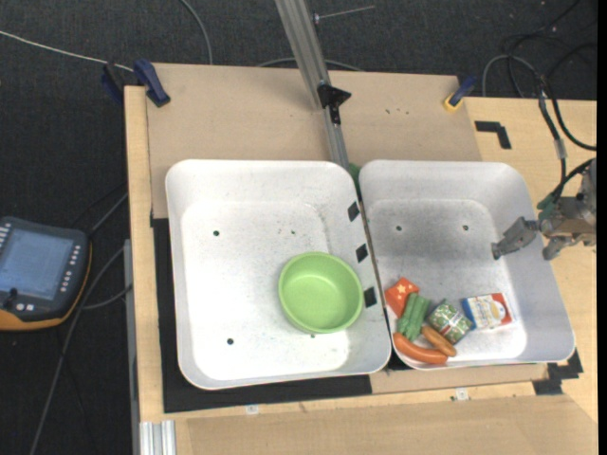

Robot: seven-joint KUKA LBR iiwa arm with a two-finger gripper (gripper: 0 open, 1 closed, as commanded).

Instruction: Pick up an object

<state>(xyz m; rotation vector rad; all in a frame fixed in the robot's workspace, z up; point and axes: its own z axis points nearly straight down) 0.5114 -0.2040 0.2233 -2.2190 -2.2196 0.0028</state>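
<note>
A pale wooden bench top [256, 112] is seen from above, bearing two shallow white plastic bins side by side, their inner rims touching. The left white bin [237, 216] is occupied by a round lime-green plastic bowl [321, 292], set upright toward its near right corner. The right white bin [446, 207] is bare across its far half; a cluster of small items is gathered along its near edge. In that cluster, a long orange-red sausage-shaped toy [420, 351] is laid nearest the rim, with a small white carton with red and blue print [487, 311] at the right, a green patterned can lying on its side [449, 320] beside it, a green pod-shaped piece [412, 315] touching the can's left, and a small red-orange wedge [401, 294] at the far left. The grey two-finger gripper [512, 238] is positioned at the bin's right wall, apart from the cluster and beyond it. Nothing is seen between its fingers; whether they are spread or closed cannot be told.
</note>
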